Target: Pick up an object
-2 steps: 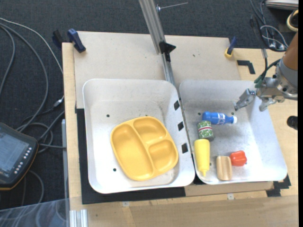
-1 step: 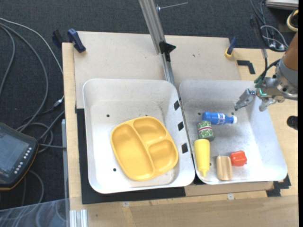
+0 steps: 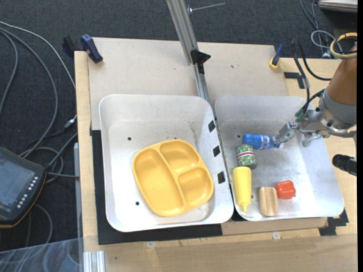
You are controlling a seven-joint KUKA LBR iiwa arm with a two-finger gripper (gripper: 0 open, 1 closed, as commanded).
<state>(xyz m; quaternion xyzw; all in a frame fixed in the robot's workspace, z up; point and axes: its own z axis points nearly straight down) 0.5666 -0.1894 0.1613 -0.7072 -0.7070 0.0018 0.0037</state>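
The right bin (image 3: 317, 169) holds several objects. A blue bottle (image 3: 256, 141) lies on its side near the bin's middle, and a green patterned can (image 3: 245, 156) sits just below it. Along the front stand a yellow bottle (image 3: 242, 187), a tan bread-like piece (image 3: 267, 200) and a small red object (image 3: 286, 189). My gripper (image 3: 286, 134) reaches in from the right and hangs low over the bin, right at the blue bottle's right end, touching or nearly touching it. The wrist body hides how the gripper meets the bottle.
The left bin (image 3: 113, 152) holds a yellow divided plate (image 3: 172, 176). A metal pole (image 3: 184, 21) rises from between the bins at the back. Blue and yellow clamps sit on the bench's far corners, and cables hang at the right.
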